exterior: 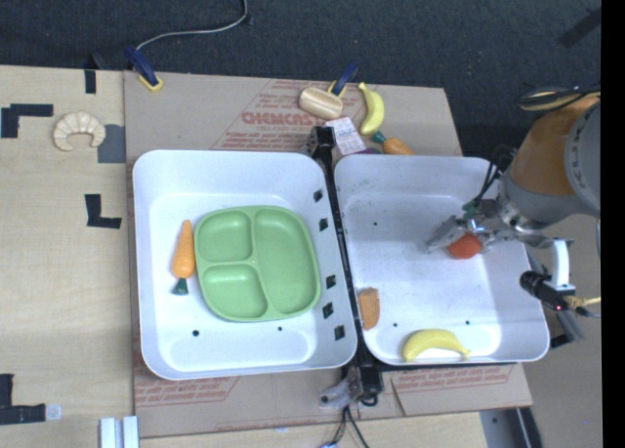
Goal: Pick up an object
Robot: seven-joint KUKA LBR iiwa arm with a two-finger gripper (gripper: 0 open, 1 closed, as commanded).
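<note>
The claw [459, 234] was low in the right bin [391, 192], right at a red ball [466, 247] — open or shut, I could not tell — and next it likely needed to squeeze and lift.

Items on my bench, apart from the job in hand:

- Left bin [146, 241], white and shallow: a green divided plate [259, 263] with three compartments; a carrot [183, 249] lying lengthwise just beside the plate's left edge.
- Right bin [410, 168], white: a yellow banana [435, 344] near the front wall; a small orange-brown piece [368, 307] against the left wall.
- Cardboard sheet [244, 114] under both bins, red lettering on it.
- Behind the bins, close together: a bread roll [320, 101], a second banana [371, 109], a small printed box [346, 134].
- Far left, well apart: a croissant [80, 130].
- Two blue clamps [144, 67] at the cardboard's rear edge.
- A white cable [220, 21] on the dark floor.
</note>
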